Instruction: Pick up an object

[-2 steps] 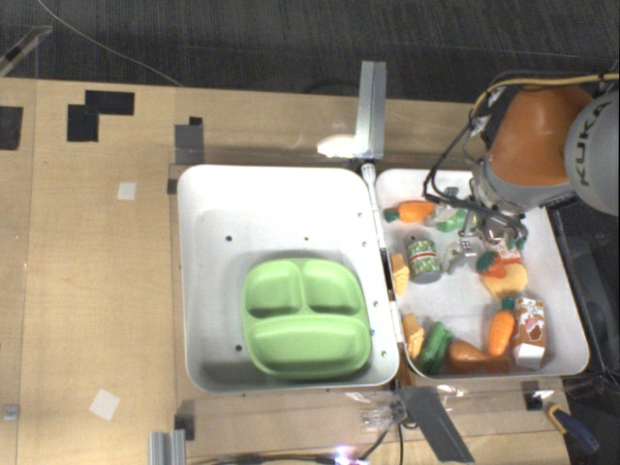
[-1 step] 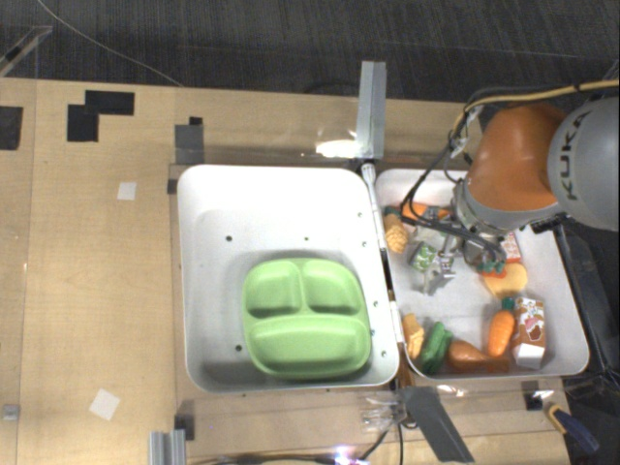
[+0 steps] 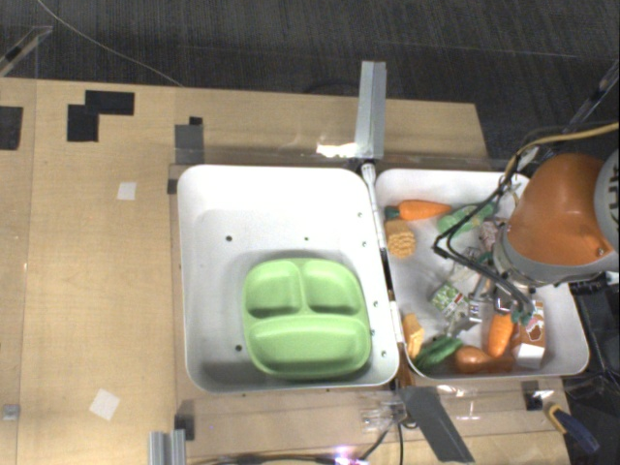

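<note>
Orange and grey, the arm (image 3: 562, 216) reaches into the right bin (image 3: 572, 352) at the right of the frame. We see the gripper (image 3: 475, 303) low among the toy food, but we cannot tell how it is set. A small orange carrot (image 3: 500, 332) lies just beside it, to its lower right. Another carrot (image 3: 422, 210) lies well apart, higher up. A green tray (image 3: 306, 317) sits in the left bin (image 3: 208, 250).

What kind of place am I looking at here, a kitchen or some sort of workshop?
Probably a robot test lab, not a kitchen. A wooden bench bears two white bins, one holding a green divided tray, the other toy foods like a carrot, with a robot arm reaching in.
</note>
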Controlling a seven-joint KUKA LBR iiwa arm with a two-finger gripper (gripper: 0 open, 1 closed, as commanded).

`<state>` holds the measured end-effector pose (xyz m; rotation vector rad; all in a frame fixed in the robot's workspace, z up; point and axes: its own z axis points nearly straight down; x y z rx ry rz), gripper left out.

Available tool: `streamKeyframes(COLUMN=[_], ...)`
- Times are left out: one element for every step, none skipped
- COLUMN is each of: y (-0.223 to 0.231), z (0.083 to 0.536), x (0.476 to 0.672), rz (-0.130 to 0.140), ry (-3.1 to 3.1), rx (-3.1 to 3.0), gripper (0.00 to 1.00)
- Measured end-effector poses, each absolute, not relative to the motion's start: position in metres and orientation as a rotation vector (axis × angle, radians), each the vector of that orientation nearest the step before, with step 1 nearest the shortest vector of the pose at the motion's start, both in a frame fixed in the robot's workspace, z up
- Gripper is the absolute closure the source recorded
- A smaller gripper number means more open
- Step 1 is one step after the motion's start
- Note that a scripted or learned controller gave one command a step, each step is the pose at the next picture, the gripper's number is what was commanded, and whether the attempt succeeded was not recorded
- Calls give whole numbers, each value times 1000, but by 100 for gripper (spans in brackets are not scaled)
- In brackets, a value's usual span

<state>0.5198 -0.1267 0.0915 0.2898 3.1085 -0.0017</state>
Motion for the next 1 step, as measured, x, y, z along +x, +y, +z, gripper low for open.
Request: streamKeyframes(y=[-126], z=[105], x=[525], rz=[-4], ry=[3094], rx=[279], gripper=[100])
